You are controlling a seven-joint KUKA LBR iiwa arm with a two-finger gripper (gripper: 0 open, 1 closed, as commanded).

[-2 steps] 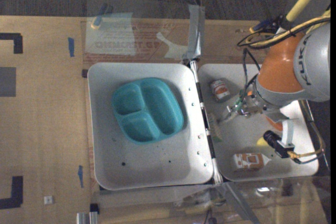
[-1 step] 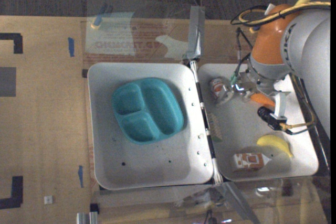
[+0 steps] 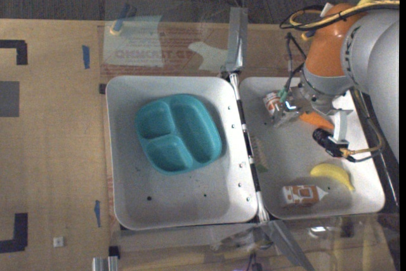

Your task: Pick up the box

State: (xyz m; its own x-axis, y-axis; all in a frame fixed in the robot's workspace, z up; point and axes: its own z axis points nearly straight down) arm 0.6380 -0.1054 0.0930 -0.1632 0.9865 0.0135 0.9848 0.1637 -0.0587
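The box [image 3: 301,195] is a small brown and white carton lying flat near the front edge of the right bin [image 3: 282,155]. My gripper [image 3: 283,110] hangs over the back left part of that bin, well behind the box and apart from it. A small red and white can-like object [image 3: 272,102] sits right against the gripper's left side; whether it is gripped is unclear.
A yellow banana [image 3: 333,176] lies just behind and right of the box. An orange carrot-like piece [image 3: 315,118] shows under the wrist. The left bin [image 3: 127,200] holds a teal divided plate [image 3: 179,133]. A metal divider [image 3: 244,143] separates the bins.
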